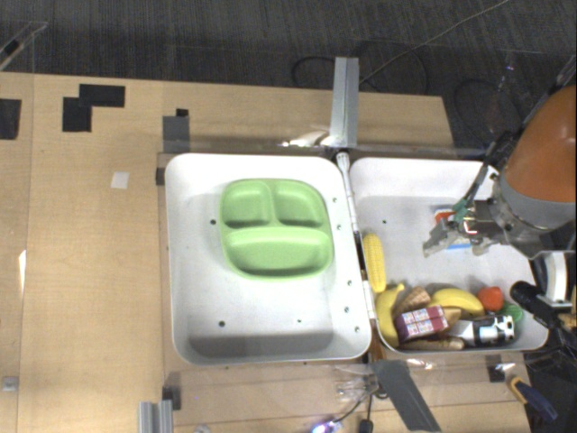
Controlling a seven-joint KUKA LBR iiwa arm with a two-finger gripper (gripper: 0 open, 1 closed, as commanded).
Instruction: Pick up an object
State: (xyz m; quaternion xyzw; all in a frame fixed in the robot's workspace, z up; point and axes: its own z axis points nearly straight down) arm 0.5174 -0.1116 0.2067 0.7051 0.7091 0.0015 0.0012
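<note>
Grey arm [541, 174] reaches in from right; gripper [448, 239] low over right bin [406, 183], finger state can't tell.

Wooden bench [81, 269] bears two white bins [194, 269].

The green divided plate [275, 226] looks like smooth matt plastic. Both white bins [194, 269] seem smooth plastic too. The bench [81, 269] looks like pale wood.
</note>
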